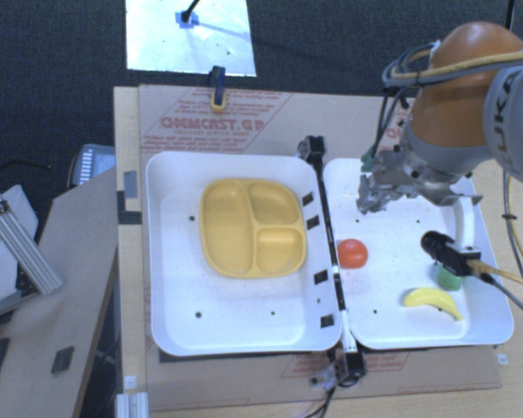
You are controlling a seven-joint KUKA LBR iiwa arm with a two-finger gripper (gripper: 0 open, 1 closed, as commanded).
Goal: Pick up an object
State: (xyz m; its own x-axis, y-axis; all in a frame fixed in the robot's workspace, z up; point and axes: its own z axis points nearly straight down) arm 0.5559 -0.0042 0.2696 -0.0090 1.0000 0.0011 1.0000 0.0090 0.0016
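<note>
In the right bin (392,336) lie a red-orange ball (353,253) near its left wall, a yellow banana (433,302) toward the front, and a green object (449,277) partly hidden behind a black part of the arm. My gripper (374,200) hangs over the rear left of that bin, above and behind the red ball and apart from it. Nothing shows between its fingers.
A yellow divided plate (251,228) rests in the middle of the left bin (179,320). A black divider with clips (324,233) runs between the bins. The arm's grey and orange body (466,85) looms over the right bin's rear. Cables trail along the right edge.
</note>
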